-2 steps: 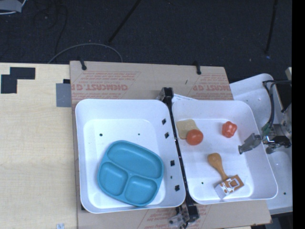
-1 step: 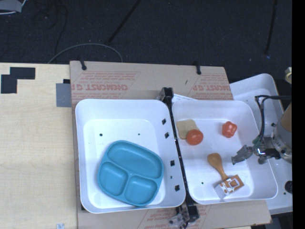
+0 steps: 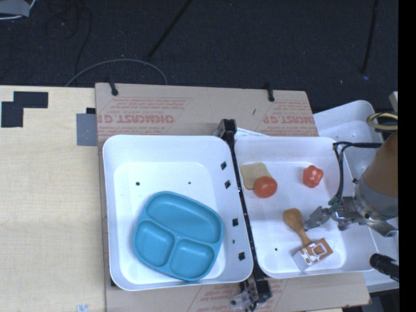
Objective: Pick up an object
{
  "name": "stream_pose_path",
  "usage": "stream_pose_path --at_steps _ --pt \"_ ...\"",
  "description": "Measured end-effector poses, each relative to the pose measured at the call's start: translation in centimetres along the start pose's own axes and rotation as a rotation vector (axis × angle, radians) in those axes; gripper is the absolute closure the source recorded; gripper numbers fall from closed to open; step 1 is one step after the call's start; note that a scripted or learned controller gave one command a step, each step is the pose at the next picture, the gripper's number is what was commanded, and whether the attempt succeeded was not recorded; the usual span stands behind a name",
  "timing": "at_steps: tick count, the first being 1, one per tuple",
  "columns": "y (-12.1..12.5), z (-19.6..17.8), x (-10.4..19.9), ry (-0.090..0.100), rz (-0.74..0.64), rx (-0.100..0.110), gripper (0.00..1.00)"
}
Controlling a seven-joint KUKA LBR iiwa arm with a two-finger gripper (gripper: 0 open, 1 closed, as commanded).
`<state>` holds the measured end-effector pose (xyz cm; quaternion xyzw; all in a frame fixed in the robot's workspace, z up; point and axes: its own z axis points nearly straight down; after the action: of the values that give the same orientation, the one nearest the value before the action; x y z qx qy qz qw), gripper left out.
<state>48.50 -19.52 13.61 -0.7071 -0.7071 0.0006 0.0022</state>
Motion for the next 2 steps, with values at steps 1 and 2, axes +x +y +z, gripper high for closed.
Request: stream_pose_path --at_steps 1,2 --pt "0.0 5.1 0.1 0.0 0.001 0.0 0.0" --pt "0.1 3.8 -0.1 -0.001 0.005 -0.002 1.0"
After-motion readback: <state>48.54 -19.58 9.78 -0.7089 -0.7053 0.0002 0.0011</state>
